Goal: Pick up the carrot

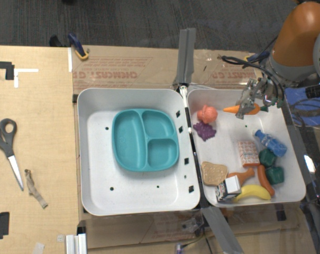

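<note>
The carrot (pixel 231 109) is a small orange toy with green leaves (pixel 265 108), lying crosswise at the far side of the right bin (pixel 292 142). My gripper (pixel 248 108) comes down from the right and is shut on the carrot's middle. The orange tip sticks out to the left of the fingers and the leaves to the right. I cannot tell whether the carrot touches the bin floor.
The right bin also holds a pink peach (pixel 206 114), purple grapes (pixel 204 132), a blue bottle (pixel 270 142), a red-and-white packet (pixel 248 152), a green pepper (pixel 271 166), bread (pixel 215 172) and a banana (pixel 255 193). A teal divided plate (pixel 146 139) lies in the left bin (pixel 91 157). Scissors (pixel 7 144) rest on the bench.
</note>
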Robot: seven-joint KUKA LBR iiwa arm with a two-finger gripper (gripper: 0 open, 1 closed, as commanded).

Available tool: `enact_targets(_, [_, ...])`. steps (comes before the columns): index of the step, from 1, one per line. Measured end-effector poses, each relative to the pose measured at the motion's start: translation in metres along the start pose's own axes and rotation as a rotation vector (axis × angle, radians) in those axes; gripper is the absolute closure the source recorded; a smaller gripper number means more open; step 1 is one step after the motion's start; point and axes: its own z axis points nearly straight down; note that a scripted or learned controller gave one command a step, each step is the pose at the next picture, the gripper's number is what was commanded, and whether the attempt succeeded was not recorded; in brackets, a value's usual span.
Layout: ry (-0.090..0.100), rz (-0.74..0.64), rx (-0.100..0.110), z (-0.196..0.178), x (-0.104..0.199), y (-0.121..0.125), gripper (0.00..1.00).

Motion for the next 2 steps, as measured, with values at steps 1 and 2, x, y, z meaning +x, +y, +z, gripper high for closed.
enact_targets(1, [0.002, -0.064, 0.001, 0.082, -0.005, -0.066, 1.0])
enact_targets(2, [-0.005, -0.065, 0.001, 0.07, -0.007, -0.066, 1.0])
